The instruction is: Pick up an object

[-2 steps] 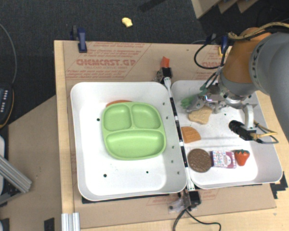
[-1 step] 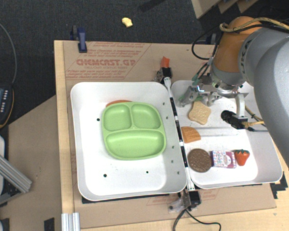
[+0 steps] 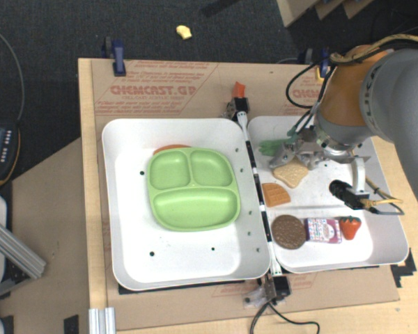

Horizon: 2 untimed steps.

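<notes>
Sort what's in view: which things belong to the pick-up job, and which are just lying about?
Job: tool over the right bin; toast next to it; green piece, orange cracker, brown disc, purple carton, red fruit.
Lying about: green plate in the left bin; yellow scrap on the floor; blue clamp.

bins [image 3: 125,207] [image 3: 377,248] 2 | plate [image 3: 193,188] 1 | crackers [image 3: 290,175] [image 3: 275,195] 2 | cookie [image 3: 288,231] 1 | carton [image 3: 322,229] 1 | strawberry [image 3: 349,227] 1

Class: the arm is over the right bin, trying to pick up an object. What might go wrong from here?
The end effector hovers by the tan slice, close beside the orange square; a grasp may nudge both. The green piece lies near the bin wall, which could block a grasp.
</notes>
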Available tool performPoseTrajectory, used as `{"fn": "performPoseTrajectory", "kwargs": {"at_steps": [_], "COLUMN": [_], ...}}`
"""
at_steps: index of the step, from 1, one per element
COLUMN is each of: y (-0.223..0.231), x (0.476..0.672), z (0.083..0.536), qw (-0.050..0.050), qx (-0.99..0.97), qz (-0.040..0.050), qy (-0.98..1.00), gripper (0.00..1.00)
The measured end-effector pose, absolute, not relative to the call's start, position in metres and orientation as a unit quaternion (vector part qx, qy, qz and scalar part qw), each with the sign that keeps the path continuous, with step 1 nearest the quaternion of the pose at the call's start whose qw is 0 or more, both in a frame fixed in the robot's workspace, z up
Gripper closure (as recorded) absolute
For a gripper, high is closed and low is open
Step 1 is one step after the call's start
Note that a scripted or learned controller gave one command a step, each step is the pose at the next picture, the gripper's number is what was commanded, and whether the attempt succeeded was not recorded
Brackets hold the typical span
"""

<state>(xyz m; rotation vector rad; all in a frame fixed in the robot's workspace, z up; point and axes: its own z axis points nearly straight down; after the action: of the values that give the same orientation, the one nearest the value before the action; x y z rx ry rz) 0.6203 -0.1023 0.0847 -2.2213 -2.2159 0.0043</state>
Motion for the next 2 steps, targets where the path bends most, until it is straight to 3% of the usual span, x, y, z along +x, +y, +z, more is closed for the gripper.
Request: {"fn": "performPoseTrajectory", "kwargs": {"at_steps": [1, 2], "y": [-0.101, -0.137], "x": [0.624, 0.642], "z": [0.096, 0.188], "qw": [-0.002, -0.006], "qx": [-0.707, -0.708], "qz": [-0.0013, -0.0026], "qy": [-0.707, -0.706], "gripper": [1.00, 1.00]}}
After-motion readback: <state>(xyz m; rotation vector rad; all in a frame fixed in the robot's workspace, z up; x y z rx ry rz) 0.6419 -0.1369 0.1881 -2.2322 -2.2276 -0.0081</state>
